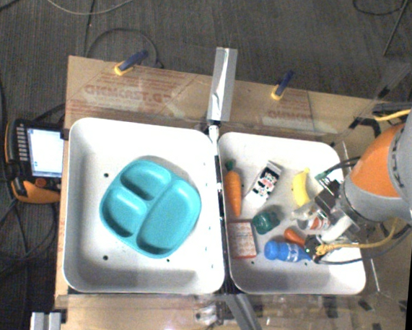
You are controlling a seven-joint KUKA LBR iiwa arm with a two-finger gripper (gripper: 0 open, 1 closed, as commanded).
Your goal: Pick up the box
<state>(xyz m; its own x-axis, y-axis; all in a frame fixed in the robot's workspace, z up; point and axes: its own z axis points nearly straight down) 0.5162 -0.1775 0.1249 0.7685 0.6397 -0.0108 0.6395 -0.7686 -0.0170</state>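
While beside carrot (232, 192) (untouched): box (242, 239).

Arm (398, 168) reaches in from right, wrist angled down-left; gripper (315, 223) low, fingers obscured.

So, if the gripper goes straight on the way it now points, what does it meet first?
Probably the blue bottle below the gripper, or the small orange piece beside it; depth is unclear from above.

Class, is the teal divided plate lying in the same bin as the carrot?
No. The teal plate lies in the left bin; the carrot lies in the right bin.
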